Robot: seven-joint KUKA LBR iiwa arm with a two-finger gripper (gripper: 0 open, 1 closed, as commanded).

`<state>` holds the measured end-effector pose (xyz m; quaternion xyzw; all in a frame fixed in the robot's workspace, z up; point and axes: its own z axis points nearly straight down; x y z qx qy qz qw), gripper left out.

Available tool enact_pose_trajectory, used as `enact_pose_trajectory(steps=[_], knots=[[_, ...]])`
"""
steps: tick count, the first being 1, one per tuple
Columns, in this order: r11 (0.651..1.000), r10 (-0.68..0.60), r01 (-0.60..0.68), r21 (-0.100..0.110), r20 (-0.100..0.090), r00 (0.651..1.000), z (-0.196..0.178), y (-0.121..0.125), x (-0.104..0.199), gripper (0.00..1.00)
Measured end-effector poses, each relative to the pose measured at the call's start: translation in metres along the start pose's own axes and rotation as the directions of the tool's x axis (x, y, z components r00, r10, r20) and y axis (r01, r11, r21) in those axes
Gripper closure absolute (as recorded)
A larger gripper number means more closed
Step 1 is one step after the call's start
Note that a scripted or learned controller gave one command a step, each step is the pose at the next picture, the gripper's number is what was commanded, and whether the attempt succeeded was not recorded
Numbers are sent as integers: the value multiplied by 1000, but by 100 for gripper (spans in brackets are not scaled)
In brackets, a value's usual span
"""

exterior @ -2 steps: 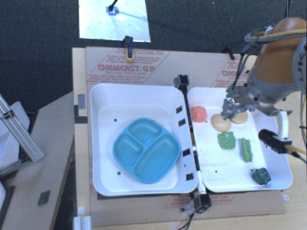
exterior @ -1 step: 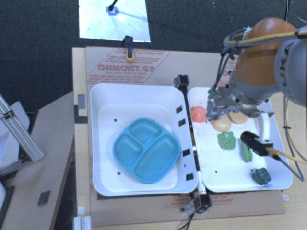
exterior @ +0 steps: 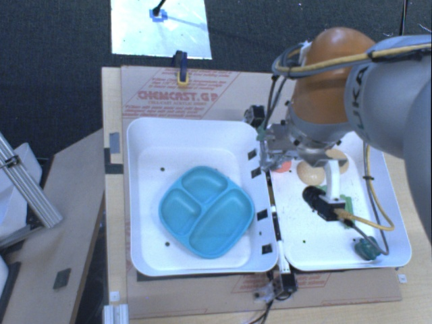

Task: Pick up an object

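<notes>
Reaching in from the view's right, the arm point(exterior: 378, 79) hangs over the right bin point(exterior: 317, 245), its orange band above the bin's far half. The gripper point(exterior: 275, 155) sits low at that bin's far left corner, just beside the wall shared with the left bin point(exterior: 152, 147). Whether it is released or clenched cannot be told, as the wrist hides it from above, and nothing can be seen in its grasp.

A small red thing point(exterior: 284, 167) lies in the right bin right at the gripper, partly hidden; contact cannot be judged. A tan, rounded thing point(exterior: 309, 175) lies just beside it, toward the bin's middle. A small teal thing point(exterior: 366, 249) rests well apart from both, in the near right corner of the same bin.

The left bin holds a blue plate point(exterior: 206, 211) with three compartments, lying flat and turned at an angle, near the bin's middle. Both bins sit on a board point(exterior: 179, 93) with red print.
</notes>
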<state>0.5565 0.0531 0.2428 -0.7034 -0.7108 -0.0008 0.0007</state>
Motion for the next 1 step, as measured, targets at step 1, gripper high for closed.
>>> enact_pose_trajectory(steps=[1], knots=[[1000, 1, -1, -2, 1, 1000, 4, 6, 50, 100]])
